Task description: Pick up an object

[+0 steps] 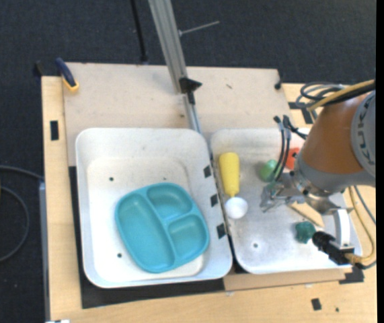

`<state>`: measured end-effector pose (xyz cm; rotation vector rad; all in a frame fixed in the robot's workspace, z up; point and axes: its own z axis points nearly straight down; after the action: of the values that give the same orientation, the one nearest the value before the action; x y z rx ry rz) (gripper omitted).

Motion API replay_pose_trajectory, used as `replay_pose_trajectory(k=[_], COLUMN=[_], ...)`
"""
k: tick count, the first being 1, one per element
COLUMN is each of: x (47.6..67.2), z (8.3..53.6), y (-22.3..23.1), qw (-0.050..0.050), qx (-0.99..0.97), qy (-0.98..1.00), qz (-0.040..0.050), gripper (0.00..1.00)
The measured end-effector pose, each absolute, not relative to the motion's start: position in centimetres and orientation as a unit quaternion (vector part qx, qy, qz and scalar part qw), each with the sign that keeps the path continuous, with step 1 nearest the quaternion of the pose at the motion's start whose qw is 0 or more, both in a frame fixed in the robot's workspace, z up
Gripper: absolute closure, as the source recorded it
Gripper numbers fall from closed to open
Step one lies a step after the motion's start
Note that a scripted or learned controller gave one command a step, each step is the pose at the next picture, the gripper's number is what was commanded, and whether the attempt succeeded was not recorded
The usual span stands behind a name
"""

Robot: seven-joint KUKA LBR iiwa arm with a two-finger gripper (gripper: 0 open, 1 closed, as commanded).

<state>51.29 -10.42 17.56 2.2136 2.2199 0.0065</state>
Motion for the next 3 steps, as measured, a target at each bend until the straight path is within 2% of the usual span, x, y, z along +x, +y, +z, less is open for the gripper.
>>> replay_pose_trajectory(k=[1, 2, 3], x=[51.3, 51.3, 52.3], z=[23.2, 20.5, 22.1], y=[-9.5, -9.6, -4.0], qw=[0.004, 0.0, 0.001], qx=[0.706, 0.707, 0.704], qy=[0.709, 0.707, 0.71], qz=[0.0024, -0.0006, 0.0013], gripper=[1.0, 1.0, 1.0])
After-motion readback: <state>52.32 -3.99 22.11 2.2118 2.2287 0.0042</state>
